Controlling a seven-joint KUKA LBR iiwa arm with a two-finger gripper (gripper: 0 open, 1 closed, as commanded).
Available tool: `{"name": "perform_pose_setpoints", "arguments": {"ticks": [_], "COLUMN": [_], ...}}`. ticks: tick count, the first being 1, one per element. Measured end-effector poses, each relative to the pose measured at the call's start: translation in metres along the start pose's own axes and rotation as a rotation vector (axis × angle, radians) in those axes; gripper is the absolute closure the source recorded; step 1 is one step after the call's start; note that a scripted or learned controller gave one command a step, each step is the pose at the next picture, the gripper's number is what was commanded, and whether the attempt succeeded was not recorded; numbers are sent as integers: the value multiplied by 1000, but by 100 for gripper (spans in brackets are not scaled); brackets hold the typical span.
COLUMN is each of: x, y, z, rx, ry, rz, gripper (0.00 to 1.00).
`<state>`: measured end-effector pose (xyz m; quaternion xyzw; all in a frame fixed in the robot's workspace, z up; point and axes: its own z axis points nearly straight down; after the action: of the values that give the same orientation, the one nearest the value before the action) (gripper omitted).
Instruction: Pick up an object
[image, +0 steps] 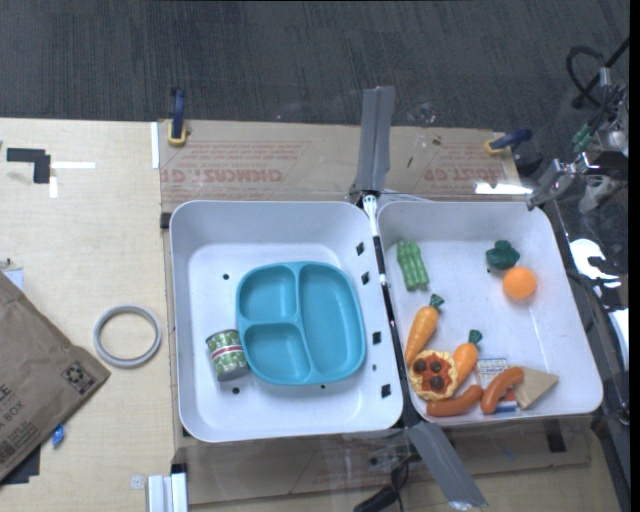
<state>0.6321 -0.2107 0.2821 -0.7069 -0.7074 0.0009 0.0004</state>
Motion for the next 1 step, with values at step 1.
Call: {"name": "perform_pose_setpoints", "arguments": {"ticks": [1], "x": [96], "y": [-47], "z": [115], "rx": [2], "ry": [0], "rz": [64], "gripper": [0]}}
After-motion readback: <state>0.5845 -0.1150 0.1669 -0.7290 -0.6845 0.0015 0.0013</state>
